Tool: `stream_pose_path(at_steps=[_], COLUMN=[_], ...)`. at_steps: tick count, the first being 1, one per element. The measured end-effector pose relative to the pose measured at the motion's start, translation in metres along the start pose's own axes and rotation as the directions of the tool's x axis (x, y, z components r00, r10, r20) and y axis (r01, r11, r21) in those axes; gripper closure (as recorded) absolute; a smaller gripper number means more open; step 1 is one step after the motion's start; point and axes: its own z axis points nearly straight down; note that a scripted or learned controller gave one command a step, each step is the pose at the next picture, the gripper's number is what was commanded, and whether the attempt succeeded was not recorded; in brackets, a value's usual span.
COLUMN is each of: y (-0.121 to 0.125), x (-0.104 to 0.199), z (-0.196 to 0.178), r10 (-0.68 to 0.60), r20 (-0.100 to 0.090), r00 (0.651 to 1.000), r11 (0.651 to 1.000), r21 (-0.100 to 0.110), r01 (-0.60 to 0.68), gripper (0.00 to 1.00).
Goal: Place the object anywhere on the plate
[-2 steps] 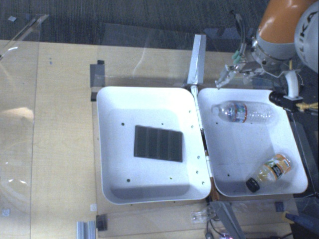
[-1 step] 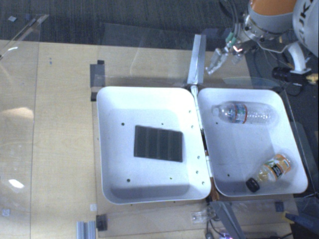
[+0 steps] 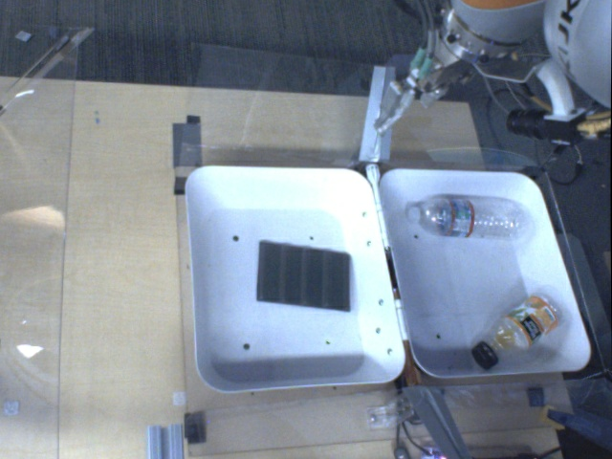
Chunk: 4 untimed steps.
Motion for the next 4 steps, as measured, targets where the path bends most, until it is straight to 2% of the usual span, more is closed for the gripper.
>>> stream_pose_path(at_steps=[1,2,4], y=[0.02,0.043,0.042], x=[0.032,0.07,0.07], z=[-0.071,-0.07,-0.07], r10=[-0.035,-0.083,-0.083], r20=[0.001,0.0,-0.001], r00=[0.999,0.997,0.997], r11=[0.999,0.997,0.997], r21=[-0.001,-0.001,-0.001], r01=[0.035,0.083,0.083], gripper=[0.0,0.0,0.0])
